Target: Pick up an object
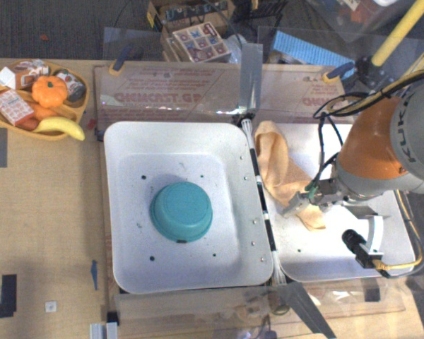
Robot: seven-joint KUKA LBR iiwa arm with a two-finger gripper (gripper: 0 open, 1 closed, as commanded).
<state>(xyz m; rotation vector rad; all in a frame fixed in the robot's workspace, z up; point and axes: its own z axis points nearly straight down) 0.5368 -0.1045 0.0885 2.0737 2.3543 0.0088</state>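
Fingers (302, 201) pinch the tan cloth (277, 162) at its lower end in the right bin (403, 260)

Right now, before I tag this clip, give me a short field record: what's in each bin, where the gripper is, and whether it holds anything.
left bin: teal bowl, upside down, near the middle
right bin: tan cloth, crumpled along its left side
gripper: low over the right bin, at the cloth's lower end
grasp: cannot tell
off the bins: dish of toy food, upper left of the bench

Arm (381, 143) hides right bin's (297, 263) far side.
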